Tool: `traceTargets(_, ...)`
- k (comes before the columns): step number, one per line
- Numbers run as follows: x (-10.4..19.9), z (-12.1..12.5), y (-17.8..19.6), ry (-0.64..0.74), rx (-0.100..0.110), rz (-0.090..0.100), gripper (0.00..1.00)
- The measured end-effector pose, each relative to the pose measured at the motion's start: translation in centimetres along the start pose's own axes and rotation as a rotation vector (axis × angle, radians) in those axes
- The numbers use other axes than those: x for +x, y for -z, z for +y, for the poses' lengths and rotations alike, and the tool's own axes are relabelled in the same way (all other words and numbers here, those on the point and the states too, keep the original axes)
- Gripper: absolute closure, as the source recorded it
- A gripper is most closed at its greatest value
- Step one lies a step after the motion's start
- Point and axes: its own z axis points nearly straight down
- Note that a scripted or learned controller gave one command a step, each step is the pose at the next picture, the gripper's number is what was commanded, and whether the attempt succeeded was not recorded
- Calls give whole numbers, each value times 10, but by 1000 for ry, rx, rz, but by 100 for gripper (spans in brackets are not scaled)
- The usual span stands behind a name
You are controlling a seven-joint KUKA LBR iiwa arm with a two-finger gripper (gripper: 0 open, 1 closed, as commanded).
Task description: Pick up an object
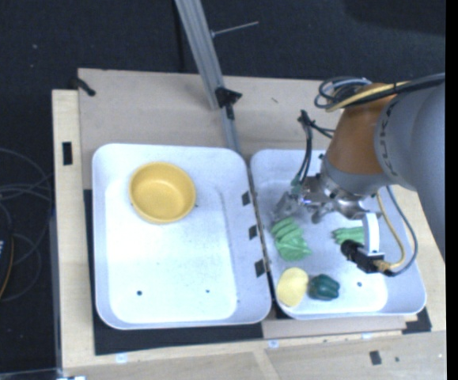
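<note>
The green leafy toy (289, 239) lies in my right bin (403, 291), close against that bin's left wall and just below and to the left of where my gripper (317, 207) hangs. Of everything in the bin it is the piece nearest me, so I judge it the likeliest one to take. Its long axis runs roughly from the upper left to the lower right of the camera view, slanted rather than square to the bin's walls. Whether my jaws stand wide or narrow I cannot tell: my wrist and its metal fittings cover that spot, and nothing shows gripped there. Further down, near the bin's front edge, a yellow lemon (292, 286) and a dark green pepper (323, 286) lie just beside each other, and a small light green piece (347, 233) sits to the right of my wrist, partly behind the cabling. The left bin (173, 291) holds a yellow bowl (162, 192) well apart from me. The coming move, as I judge it, turns on shifting slightly down and left, then closing across the leafy toy's narrow width, not along its length. The bin wall beside it leaves little room on that side.
</note>
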Motion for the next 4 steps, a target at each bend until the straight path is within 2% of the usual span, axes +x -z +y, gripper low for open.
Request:
traceTargets(1,0,1,13,-1,-5,1,100)
traceTargets(2,-4,1,75,1,-9,0,100)
traceTargets(4,-3,0,159,1,-8,0,100)
